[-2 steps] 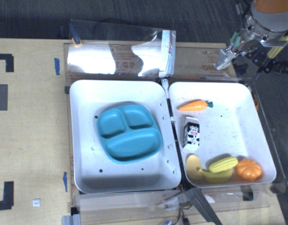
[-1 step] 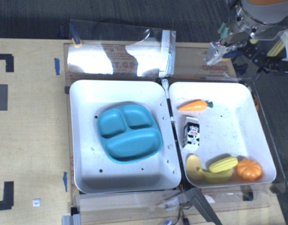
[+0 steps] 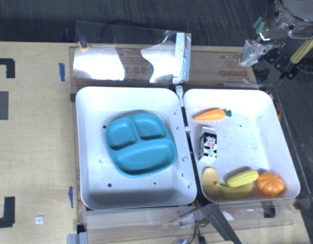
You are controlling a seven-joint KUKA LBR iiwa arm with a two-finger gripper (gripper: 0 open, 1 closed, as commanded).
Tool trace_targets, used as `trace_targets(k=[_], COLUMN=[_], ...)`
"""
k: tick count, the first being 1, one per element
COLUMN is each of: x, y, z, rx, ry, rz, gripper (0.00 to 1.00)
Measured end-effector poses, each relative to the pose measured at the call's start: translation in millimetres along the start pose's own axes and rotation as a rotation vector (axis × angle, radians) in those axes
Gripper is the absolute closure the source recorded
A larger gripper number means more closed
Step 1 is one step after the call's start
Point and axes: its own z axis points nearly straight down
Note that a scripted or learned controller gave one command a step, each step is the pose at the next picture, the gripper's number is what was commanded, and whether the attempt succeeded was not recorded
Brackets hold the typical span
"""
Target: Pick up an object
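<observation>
- Camera view puts the gripper [image 3: 250, 52] in the upper right of the frame, above the bench edge and outside both bins; I cannot tell its state, and nothing is seen held in it.
- Nearest to it is the right bin [image 3: 263, 101], which fills the right half of the frame and holds all the loose objects.
- Near the bin's upper left corner lies the carrot [image 3: 210, 114], orange with a small green top, flat on the floor and apart from everything else.
- Just below the carrot lies a small black-and-white carton [image 3: 209, 145], also alone.
- Along the bin's lower edge a banana [image 3: 213, 182], a corn cob [image 3: 242, 178] and a small orange pumpkin [image 3: 271, 184] are crowded together, touching or nearly so.
- My judgement: the carrot is the easiest choice. It looks like a light, stiff plastic toy, smooth and a bit slippery, and it tapers, so the hold should be across the thick middle, not the thin tip.
- In the left bin [image 3: 90, 136], at the centre of the frame, rests a blue divided plate [image 3: 141, 144], wide and flat, hard to pinch.
</observation>
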Motion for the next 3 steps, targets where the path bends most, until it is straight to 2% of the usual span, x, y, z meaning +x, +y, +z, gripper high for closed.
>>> trace_targets(k=[1, 2, 3], x=[56.0, -29.7, 32.8], y=[-24.7, -19.3, -19.8], z=[13.6, -72.3, 17.4], rx=[0.004, -0.003, 0.008], ry=[0.004, -0.002, 0.006], rz=[-0.191, -0.057, -0.182], gripper=[1.00, 1.00, 1.00])
